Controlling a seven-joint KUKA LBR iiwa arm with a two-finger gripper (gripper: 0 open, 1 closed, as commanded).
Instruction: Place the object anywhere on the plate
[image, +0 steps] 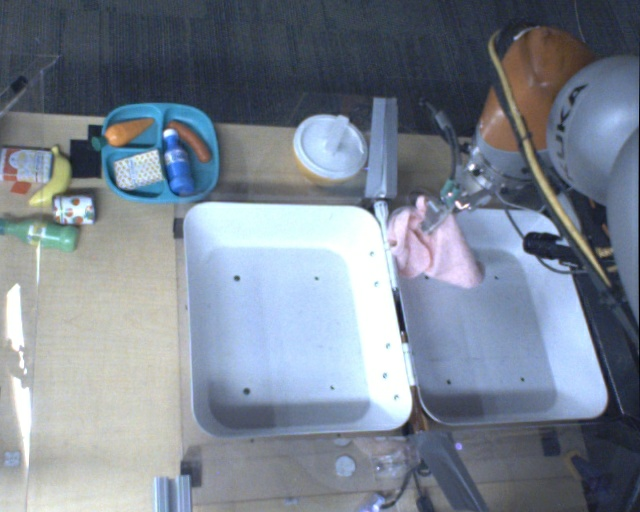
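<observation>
A crumpled pink cloth (440, 255) lies at the far left corner of the right bin (520, 350), its left side draped against the divider between the bins. My gripper (436, 212) reaches in from the right and is shut on the cloth's top edge, which bunches up between the fingers. A blue divided plate (204, 132) sits on the bench beyond the left bin's far left corner, well away from the gripper. It holds a toy carrot (130, 130), a blue bottle (179, 165) and other toy food.
The left bin (290, 320) stands between the cloth and the blue plate. A white round dish with a yellow rim (330, 148) sits behind the bins. At the bench's left edge lie a banana (55, 178), a small can (74, 209) and a green bottle (40, 234).
</observation>
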